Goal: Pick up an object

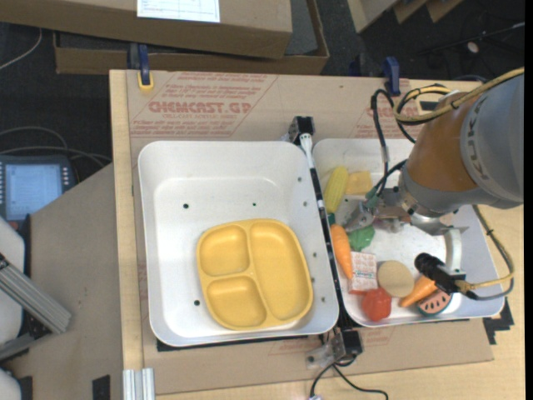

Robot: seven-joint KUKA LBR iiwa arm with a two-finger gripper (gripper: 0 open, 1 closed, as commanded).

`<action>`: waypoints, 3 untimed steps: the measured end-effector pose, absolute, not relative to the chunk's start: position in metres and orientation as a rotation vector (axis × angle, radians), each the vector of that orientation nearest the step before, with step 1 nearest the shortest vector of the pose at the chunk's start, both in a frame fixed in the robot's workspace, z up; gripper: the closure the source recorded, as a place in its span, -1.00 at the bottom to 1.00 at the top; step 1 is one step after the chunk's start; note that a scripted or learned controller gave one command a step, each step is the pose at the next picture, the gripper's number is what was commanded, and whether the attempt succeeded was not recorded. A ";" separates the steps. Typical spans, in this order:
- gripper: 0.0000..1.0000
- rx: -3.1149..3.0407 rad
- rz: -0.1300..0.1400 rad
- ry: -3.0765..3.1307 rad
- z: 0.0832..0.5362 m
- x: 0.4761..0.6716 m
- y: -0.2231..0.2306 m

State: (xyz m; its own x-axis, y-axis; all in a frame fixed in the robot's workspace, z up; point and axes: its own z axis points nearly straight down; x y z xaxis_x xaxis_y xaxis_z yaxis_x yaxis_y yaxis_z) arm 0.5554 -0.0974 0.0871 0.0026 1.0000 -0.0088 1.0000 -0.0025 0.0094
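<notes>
The right bin [491, 248] holds several toy foods. A yellow corn cob [336, 187] and a pale yellow block [360, 183] lie at its back left. An orange carrot [341, 250] lies along the left wall, with a green piece [361, 239] beside it. Toward the front sit a small printed packet [363, 270], a red tomato [376, 304], a beige round piece [396, 277], a small orange carrot [419, 291] and a watermelon slice [437, 303]. My gripper [365, 216] is low in this bin, just above the green piece and next to the corn.
The left bin [166, 182] carries a yellow divided plate [252, 272]. A black divider clamp [301, 128] sits between the bins at the back. The arm's orange band [441, 161] and cables hang over the right bin's back half.
</notes>
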 end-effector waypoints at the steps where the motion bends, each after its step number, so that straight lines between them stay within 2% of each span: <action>1: 1.00 2.218 0.005 2.210 0.097 0.555 -0.096; 2: -1.00 2.219 0.004 2.210 0.096 0.555 -0.096; 3: -1.00 2.232 -0.006 2.222 0.084 0.480 -0.124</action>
State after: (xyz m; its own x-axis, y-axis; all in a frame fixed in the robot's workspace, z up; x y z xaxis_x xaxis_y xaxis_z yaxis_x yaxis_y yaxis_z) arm 0.4799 -0.1235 0.0837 0.0043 1.0000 0.0030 1.0000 -0.0043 -0.0082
